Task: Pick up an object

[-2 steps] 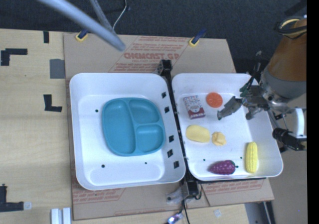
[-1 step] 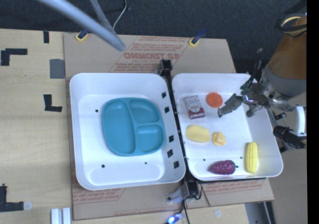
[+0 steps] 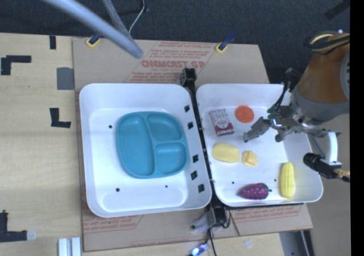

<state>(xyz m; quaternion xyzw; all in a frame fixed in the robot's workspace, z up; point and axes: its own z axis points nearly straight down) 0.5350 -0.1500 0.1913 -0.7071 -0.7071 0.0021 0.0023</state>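
Note:
The right bin holds several small items. A red and white box lies near its left wall, with an orange round piece beside it. A yellow lemon-like piece and a small yellow chunk lie mid-bin. A corn cob and a purple piece rest near the front. My gripper hangs over the bin's middle, just right of the box and above the small yellow chunk. Nothing is visibly held.
The left bin carries a blue divided plate. A row of black clips runs along the wall between the bins. The grey and orange arm covers the right bin's right side. A grey pole crosses the top left.

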